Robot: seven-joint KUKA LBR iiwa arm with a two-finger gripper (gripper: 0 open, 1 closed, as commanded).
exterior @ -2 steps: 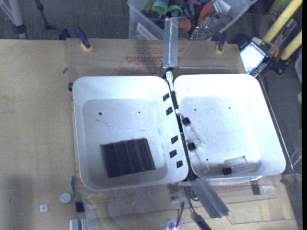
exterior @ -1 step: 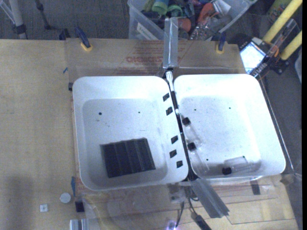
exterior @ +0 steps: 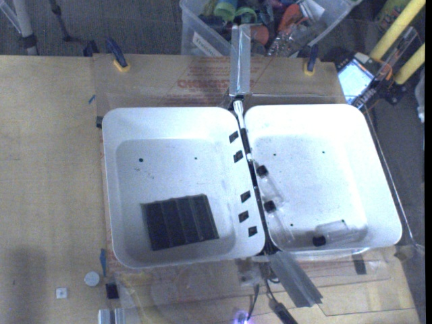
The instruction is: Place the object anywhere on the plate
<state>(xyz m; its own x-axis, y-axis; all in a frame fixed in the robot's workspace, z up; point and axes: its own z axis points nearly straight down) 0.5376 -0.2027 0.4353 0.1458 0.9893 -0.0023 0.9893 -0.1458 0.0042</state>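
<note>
A black ridged rectangular plate (exterior: 181, 221) lies flat in the front part of the left bin (exterior: 121, 133). In the right bin (exterior: 351, 133), near its front wall, a small clear object with a black end (exterior: 333, 235) lies on its side. The two are apart, in separate bins, with the centre divider between them.
Several small black tabs (exterior: 238, 156) line the divider between the bins, and two dark bits (exterior: 269, 206) sit at the right bin's left edge. A metal bar (exterior: 239, 59) rises behind the divider. A clear tub of coloured toys (exterior: 270, 5) stands behind the bench.
</note>
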